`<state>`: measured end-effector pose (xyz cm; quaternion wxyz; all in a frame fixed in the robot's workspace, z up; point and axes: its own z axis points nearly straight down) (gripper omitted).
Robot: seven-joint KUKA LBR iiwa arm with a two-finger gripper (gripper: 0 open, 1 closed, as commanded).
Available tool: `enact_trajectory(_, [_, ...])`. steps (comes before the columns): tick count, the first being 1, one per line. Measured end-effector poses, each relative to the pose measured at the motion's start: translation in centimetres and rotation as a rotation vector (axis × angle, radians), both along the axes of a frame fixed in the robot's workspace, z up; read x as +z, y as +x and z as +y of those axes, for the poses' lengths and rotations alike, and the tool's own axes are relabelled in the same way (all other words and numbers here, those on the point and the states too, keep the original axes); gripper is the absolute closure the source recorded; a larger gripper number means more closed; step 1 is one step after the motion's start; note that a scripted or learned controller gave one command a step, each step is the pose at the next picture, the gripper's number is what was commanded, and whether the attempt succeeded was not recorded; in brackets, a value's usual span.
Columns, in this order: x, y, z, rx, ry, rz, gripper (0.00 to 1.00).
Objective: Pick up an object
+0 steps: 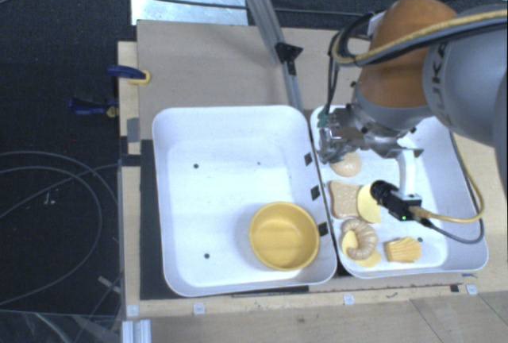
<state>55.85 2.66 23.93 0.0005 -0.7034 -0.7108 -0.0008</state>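
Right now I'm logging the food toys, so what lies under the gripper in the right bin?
Below the gripper a pale round piece pokes out, its upper part covered. Past it lie toast, a croissant and a ridged chip. The arm hides the bin's far floor.

White letters reading "KU", cut off by the frame edge, stand on the grey arm up-right of the gripper.

1. Left bin: bowl in the near right corner.
2. Right bin: bread slice, croissant, cracker at the near end.
3. Gripper over the right bin's far left part.
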Motion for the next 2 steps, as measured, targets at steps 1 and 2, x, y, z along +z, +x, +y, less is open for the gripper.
enact_trajectory(1, [-1.11, -1.30, 5.38, 0.000, 0.000, 0.000, 1.00])
enact_trajectory(2, [-1.06, -1.24, 5.06, -0.007, -0.001, -0.001, 0.00])
